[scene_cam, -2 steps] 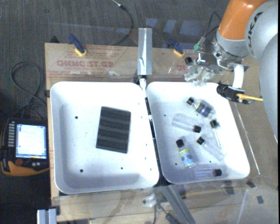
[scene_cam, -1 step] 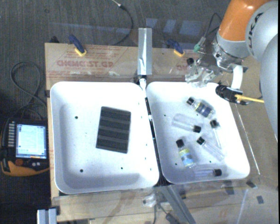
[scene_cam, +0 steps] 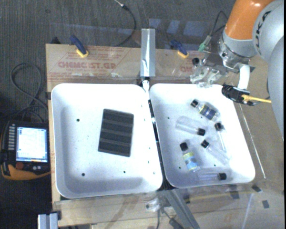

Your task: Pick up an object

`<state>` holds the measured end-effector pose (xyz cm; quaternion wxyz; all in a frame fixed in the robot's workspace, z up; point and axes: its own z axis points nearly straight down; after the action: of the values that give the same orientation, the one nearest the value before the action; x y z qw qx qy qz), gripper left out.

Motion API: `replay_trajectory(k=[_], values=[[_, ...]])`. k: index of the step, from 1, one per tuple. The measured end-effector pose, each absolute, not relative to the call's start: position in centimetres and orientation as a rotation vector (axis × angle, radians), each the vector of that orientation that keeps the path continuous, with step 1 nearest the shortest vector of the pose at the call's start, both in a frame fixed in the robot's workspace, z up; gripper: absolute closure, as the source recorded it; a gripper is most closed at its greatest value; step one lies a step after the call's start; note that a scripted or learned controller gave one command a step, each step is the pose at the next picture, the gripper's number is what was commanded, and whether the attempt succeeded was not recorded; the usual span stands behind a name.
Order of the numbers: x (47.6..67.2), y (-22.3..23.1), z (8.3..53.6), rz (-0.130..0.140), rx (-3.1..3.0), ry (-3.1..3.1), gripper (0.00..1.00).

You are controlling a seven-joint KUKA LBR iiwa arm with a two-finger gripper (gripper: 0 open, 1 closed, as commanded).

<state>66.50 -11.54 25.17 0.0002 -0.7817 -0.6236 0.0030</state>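
Bins sit side by side on the bench: the left bin [scene_cam: 62,128] holds 1 dark ribbed rectangular pad [scene_cam: 116,132] near its middle, and the right bin [scene_cam: 245,161] holds 6 small clear bottles with black caps. Among them, 1 bottle with a dark label [scene_cam: 206,109] lies near the far side, and 1 with a blue-and-yellow label [scene_cam: 189,159] lies toward the near edge. The gripper [scene_cam: 205,75] hangs over the right bin's far rim, apart from every bottle, nothing between its fingers; whether they are spread or pressed together cannot be told.
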Motion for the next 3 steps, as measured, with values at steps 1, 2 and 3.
replay_trajectory(k=[1,2,3], values=[[66.5,-11.5,26.0,0.013,-2.455,-1.96,1.0],[66.5,-11.5,26.0,0.014,-2.455,-1.96,0.0],[60.5,-16.2,18.2,0.005,-2.404,-2.019,0.0]])
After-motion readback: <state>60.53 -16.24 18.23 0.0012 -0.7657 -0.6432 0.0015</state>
